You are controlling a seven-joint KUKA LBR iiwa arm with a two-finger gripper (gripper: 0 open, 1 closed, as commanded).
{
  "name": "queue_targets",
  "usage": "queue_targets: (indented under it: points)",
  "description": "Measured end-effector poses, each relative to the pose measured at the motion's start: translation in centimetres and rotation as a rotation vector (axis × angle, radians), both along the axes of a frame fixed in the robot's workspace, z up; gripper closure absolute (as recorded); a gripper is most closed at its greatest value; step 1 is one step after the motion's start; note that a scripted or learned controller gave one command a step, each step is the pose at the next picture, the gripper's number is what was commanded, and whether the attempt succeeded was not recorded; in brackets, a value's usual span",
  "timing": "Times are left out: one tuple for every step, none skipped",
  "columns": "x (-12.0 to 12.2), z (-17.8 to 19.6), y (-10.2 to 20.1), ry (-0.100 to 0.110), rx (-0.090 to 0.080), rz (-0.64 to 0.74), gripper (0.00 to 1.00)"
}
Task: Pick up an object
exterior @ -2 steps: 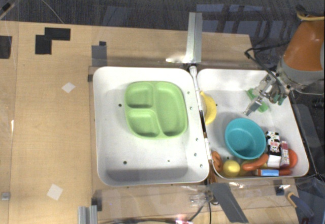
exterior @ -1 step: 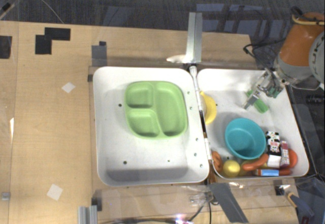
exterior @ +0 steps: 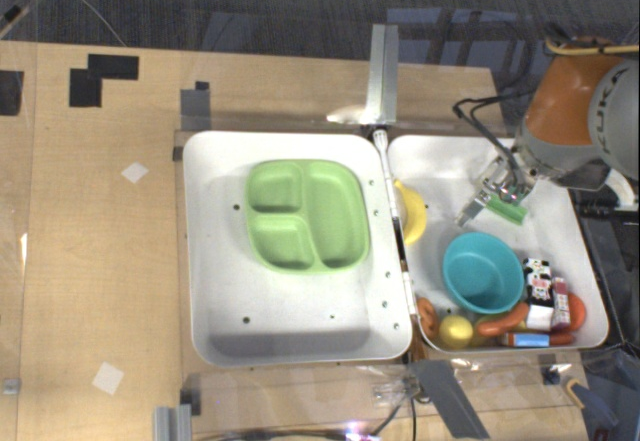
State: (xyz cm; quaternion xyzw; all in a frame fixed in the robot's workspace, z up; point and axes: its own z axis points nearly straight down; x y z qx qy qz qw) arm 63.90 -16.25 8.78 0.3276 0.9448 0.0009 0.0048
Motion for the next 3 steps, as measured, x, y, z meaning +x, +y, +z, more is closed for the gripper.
queue_targets:
  points:
    - [1.0,3.6,-4.4,-0.003,-0.004,0.158,0.0]
    - [1.0,0.0,2.0,-0.001,-0.002,0.267,0.0]
    - [-0.8,0.1,5.8,-0.001,-0.003,0.396,0.0]
